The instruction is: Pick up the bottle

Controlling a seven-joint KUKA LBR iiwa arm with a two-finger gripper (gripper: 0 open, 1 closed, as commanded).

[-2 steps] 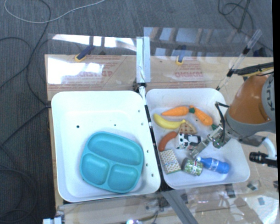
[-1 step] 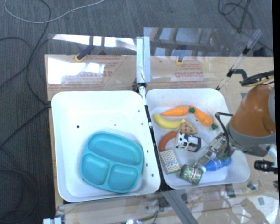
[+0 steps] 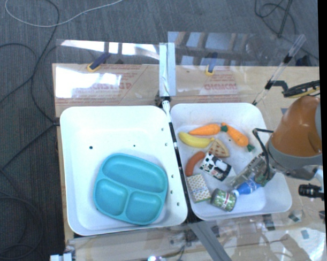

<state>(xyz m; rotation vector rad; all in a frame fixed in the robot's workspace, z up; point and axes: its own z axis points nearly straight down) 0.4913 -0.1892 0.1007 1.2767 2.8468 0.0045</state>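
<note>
Unreadable green-labelled bottle (image 3: 225, 199) by claw (image 3: 250, 177)

Landmark: blue bottle (image 3: 247, 187), right bin's (image 3: 273, 203) near right part.
Left of it: green can (image 3: 225, 199) just beside, blocking.
Far-left of it: black-and-white carton (image 3: 215, 167) near.
Behind it: bare bin floor.
Right of it: gripper (image 3: 254, 172) and arm crowd it.

A robotics lab: a plywood counter (image 3: 71, 87) with 2 shallow white plastic bins (image 3: 73, 157) stands on grey carpet (image 3: 22, 62) strewn with loose cables (image 3: 11, 52).
</note>
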